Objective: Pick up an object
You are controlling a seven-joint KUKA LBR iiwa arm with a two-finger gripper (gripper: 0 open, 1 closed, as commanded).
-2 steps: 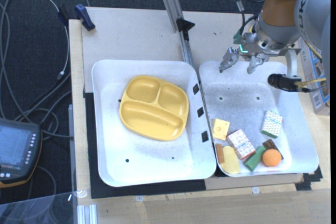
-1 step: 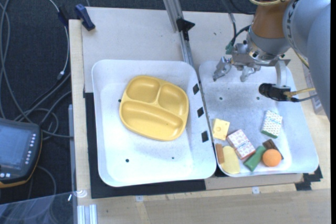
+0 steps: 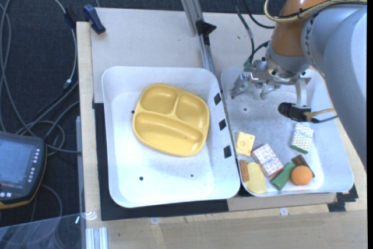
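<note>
Arm (image 3: 326, 38) reaches in from right; pincer (image 3: 252, 86) hangs over far end of right bin (image 3: 335, 143), above bare floor.
Pincer grips nothing; how wide it stands, cannot tell.
Candidates bunched at near end of right bin, well apart from pincer: cheese wedge (image 3: 245, 143), red-white box (image 3: 267, 159), yellow piece (image 3: 255, 178), green block (image 3: 282, 176), orange ball (image 3: 301, 175), patterned packet (image 3: 302, 138).
Clutter tight there; judgement: packet, standing apart, easiest grab.
Left bin (image 3: 116, 143) carries yellow divided tray (image 3: 171, 119).

Right bin, near end | yellow cheese wedge (image 3: 245, 143) flat | red-white carton (image 3: 267, 160) tilted | pale yellow oblong (image 3: 255, 177) | green block (image 3: 283, 175) | orange ball (image 3: 301, 175) | green-white packet (image 3: 302, 137)
</note>
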